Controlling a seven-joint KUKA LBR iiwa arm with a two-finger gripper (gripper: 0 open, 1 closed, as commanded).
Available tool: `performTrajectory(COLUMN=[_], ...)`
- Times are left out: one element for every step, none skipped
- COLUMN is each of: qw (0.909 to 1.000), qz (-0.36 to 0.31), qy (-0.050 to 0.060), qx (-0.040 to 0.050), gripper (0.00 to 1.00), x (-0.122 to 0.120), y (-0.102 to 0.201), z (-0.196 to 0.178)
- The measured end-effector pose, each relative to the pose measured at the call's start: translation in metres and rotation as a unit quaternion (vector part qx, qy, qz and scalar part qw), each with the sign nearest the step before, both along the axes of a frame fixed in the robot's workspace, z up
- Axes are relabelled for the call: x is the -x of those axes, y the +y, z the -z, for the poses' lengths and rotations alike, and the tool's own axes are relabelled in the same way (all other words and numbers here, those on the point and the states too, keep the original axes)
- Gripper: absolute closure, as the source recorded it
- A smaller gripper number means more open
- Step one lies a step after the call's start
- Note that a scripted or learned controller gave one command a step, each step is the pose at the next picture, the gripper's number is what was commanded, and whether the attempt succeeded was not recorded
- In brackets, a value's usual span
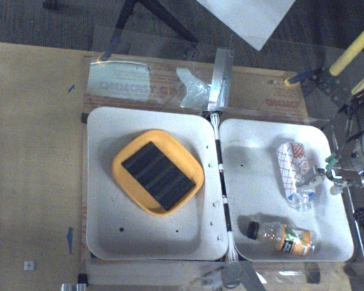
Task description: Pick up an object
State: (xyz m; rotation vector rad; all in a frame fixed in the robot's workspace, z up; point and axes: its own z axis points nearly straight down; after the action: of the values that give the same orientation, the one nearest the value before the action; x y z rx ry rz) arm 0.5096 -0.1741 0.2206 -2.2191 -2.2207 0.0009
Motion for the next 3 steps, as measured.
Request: performTrajectory(qw=[0.9999,0.9982,0.9960], qz=[0.012,-0.050,-0.081], qy=[-0.011,-0.029,-0.035], qx=[0.0037,0.0113,0.0150], gripper=[0.00,0.00,0.00], x=[-0.066,-0.097,-0.121], y=[0.004,0.001,-0.002], z=[0.085,0.096,0.097])
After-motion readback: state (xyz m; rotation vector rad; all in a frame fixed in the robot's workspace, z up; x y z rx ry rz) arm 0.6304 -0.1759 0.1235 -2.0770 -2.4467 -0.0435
